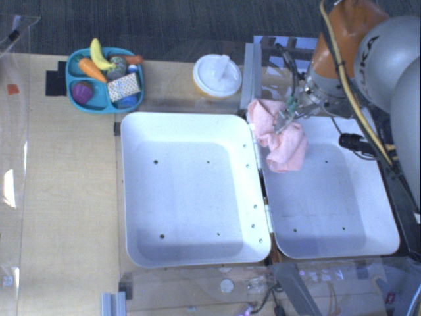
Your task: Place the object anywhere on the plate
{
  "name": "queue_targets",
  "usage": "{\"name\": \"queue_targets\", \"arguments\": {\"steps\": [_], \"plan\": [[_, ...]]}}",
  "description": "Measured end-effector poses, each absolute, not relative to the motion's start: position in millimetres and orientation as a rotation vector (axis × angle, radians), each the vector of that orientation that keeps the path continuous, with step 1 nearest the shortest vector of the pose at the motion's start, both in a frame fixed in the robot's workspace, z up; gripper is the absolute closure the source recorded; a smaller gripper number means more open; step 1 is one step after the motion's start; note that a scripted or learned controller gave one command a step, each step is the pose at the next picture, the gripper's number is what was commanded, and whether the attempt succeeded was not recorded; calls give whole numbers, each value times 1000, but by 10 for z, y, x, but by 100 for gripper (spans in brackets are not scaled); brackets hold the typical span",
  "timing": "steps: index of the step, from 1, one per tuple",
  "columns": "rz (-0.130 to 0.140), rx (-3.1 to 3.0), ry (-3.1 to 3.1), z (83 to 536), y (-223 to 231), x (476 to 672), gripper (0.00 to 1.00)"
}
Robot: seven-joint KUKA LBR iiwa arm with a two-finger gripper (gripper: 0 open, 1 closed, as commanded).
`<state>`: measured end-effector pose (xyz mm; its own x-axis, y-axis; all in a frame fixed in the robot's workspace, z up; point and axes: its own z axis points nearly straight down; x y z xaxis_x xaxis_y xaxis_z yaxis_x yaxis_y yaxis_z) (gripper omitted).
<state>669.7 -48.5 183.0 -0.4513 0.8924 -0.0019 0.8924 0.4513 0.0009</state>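
A crumpled pink cloth (284, 145) sits at the back left corner of the right bin (342, 203), partly draped against the wall between the bins. My gripper (287, 117) is down on the cloth's top, its fingers pinched shut into a fold of the fabric. The blue divided plate (69, 79) stands on the bench at the back left, beyond the left bin (191, 189). It holds a toy banana (100, 55), a carrot (91, 68) and other toy food.
A white round lidded cup (217, 76) stands on the bench behind the left bin, between plate and gripper. A metal frame (283, 45) rises behind the right bin. The arm's grey and orange body (368, 45) fills the back right.
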Motion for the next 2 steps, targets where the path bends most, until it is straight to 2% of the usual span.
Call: {"name": "queue_targets", "arguments": {"steps": [1, 2], "plan": [[2, 1634, 2680, 2237, -468, 6714, 100], [2, 1062, 2955, 2179, 67, 6567, 100]]}}
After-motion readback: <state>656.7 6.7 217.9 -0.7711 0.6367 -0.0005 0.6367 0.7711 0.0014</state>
